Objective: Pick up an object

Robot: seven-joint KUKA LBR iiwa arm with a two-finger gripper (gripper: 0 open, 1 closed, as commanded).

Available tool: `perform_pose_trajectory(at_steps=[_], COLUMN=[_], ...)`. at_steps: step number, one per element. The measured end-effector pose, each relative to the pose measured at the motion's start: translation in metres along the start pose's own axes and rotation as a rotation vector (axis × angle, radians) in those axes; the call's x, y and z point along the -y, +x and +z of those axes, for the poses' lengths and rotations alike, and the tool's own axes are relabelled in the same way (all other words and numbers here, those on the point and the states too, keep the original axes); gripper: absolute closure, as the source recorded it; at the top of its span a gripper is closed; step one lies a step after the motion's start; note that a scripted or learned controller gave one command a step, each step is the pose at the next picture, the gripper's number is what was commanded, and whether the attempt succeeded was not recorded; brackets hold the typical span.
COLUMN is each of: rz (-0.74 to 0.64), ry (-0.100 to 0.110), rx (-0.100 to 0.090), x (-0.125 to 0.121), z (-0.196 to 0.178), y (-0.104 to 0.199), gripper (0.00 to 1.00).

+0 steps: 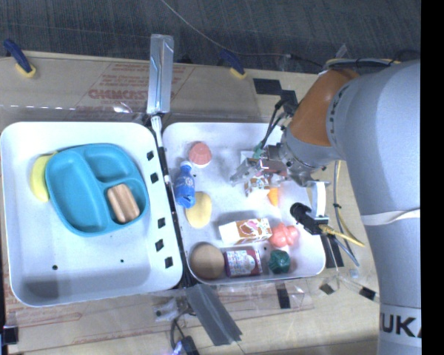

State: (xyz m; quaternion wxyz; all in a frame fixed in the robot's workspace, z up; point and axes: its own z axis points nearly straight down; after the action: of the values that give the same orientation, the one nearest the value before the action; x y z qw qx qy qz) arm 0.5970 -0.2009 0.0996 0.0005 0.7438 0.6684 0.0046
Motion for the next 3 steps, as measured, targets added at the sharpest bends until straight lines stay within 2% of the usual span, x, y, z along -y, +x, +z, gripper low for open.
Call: perform_pose_trajectory(at_steps=[1, 2, 3], rz=[-0.130, -0.137, -0.264], ry=[0.010, 0.011, 0.003], rx=[0.000, 0.005, 0.005], x=[-0.048, -0.049, -0.015], z=[0.002, -0.009, -0.104], y=[0.024, 0.023, 0.085], gripper=[0.00, 1.00, 1.00])
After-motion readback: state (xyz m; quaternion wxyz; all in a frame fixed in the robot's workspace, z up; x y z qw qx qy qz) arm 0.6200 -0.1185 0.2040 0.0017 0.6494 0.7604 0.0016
